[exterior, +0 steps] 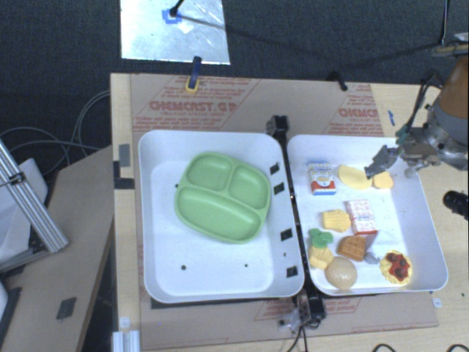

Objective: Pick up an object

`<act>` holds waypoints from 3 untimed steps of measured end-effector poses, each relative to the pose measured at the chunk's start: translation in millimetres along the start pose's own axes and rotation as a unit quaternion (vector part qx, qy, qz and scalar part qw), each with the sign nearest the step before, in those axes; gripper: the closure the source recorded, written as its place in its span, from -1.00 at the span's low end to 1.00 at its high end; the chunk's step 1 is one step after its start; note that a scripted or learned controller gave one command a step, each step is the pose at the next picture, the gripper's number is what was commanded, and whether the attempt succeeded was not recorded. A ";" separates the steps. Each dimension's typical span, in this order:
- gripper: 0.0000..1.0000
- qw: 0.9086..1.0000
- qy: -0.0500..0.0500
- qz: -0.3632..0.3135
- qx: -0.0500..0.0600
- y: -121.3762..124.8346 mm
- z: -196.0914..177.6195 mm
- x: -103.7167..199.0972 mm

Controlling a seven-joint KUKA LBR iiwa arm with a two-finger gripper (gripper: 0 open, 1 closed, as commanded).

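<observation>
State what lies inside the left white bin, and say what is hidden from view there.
Inside the left bin lies one green divided plate, its three compartments bare. The bin floor under the plate is covered, so anything beneath cannot be seen.

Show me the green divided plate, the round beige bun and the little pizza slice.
Green divided plastic plate (pixel 220 213), camera view, on its large front compartment.
Round beige toy bun (pixel 341 273), camera view, on its top.
Small red and yellow toy pizza slice (pixel 396 267), camera view, on its centre.

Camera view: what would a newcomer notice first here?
First, the large green divided plate, lying alone in the left bin. Next, the cluster of small toy foods in the right bin, among them a round bun near the front edge. The gripper hovers over that bin's far right corner.
</observation>
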State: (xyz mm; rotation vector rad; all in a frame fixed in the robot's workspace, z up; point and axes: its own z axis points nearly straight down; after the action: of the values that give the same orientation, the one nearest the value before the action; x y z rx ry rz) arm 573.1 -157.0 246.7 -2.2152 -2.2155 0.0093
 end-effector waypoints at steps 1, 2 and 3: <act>-1.00 1.000 -0.001 -0.001 -0.006 2.2 -6.6 0.5; -1.00 1.000 -0.001 -0.001 -0.004 -7.3 45.1 1.5; -1.00 1.000 0.000 0.000 -0.004 -8.8 107.8 3.5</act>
State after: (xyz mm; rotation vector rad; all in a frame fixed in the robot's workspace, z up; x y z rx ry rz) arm 563.2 -153.4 139.0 -2.2184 -2.2205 0.0022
